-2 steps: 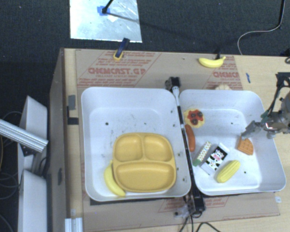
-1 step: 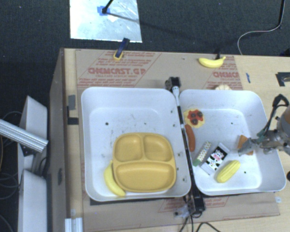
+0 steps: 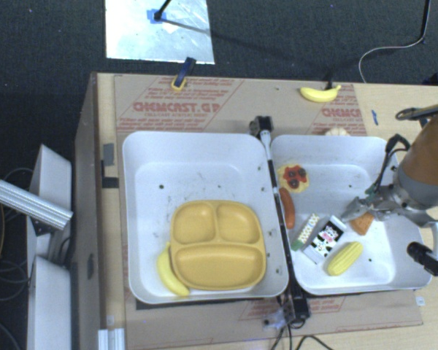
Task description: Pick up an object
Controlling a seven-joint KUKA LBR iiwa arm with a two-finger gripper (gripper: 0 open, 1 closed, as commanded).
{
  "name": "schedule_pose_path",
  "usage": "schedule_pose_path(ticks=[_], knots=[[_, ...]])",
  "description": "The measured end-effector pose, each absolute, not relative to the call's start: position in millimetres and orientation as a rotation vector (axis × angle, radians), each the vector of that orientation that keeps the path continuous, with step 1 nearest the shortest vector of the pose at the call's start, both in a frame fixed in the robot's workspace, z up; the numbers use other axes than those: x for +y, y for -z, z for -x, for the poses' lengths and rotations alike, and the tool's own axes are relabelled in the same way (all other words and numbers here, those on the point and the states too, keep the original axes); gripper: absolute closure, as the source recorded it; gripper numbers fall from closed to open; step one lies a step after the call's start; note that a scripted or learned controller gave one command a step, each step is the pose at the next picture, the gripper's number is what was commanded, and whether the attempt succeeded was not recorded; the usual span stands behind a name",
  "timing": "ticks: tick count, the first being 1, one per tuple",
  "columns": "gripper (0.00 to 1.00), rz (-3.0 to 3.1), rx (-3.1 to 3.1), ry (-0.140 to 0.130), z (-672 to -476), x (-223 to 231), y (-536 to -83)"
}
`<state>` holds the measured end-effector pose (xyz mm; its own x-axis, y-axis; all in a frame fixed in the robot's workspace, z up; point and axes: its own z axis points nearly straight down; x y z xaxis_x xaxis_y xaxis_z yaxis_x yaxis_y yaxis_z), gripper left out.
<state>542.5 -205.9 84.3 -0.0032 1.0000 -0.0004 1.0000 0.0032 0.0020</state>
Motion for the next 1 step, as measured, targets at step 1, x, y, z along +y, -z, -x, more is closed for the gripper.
schedule_pose_path(ticks=[1], knots=[[1.0, -2.214, 2.224, -0.004, -543.3, -206.3, -95.0]])
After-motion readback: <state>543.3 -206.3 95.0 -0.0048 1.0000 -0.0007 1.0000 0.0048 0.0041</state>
